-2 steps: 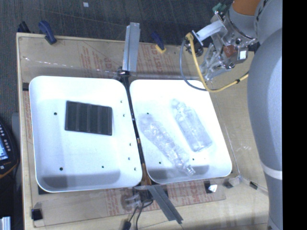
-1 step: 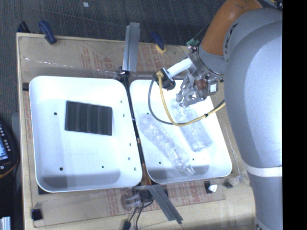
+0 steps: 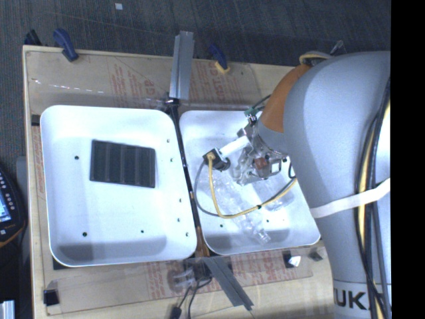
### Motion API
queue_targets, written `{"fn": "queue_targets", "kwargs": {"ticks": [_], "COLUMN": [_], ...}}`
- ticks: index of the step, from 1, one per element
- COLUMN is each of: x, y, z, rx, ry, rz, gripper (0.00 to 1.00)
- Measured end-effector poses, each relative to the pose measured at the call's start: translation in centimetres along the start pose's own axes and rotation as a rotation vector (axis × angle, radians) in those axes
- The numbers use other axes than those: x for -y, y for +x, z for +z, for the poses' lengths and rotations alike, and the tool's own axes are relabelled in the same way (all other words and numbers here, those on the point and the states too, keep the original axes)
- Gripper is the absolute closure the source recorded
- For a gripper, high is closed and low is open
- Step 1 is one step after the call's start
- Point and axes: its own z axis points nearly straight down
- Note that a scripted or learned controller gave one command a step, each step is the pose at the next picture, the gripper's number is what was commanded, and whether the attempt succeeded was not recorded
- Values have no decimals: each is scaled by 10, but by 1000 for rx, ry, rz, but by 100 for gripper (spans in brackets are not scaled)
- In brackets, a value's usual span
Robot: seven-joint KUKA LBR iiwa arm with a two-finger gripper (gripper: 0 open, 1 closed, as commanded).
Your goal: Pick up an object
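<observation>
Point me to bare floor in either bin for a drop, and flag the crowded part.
Left bin: bare floor all around the dark ribbed block, widest between it and the near wall. Right bin: crowded. The gripper, yellow cable and clear plastic items fill its middle; only a strip by the divider looks free.

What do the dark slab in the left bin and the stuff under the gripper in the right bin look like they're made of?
Dark slab: matte dark grey, ribbed into parallel panels, with no glare; probably rubber, foam or dull plastic.

Clear items in the right bin: see-through with bright glints, likely thin transparent plastic; their shapes are hard to make out.

Both bins, including the left bin: smooth white, faintly glossy, likely moulded plastic.
</observation>
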Motion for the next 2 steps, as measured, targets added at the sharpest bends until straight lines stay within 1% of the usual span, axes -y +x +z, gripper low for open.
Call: {"fn": "queue_targets", "kwargs": {"ticks": [1,2], "x": [12,-11], "y": [-40,-77], "z": [-84,-155], "rx": [-4,-5], "ry": [-1,-2], "rz": [-142,-139], "gripper": [100,100]}}
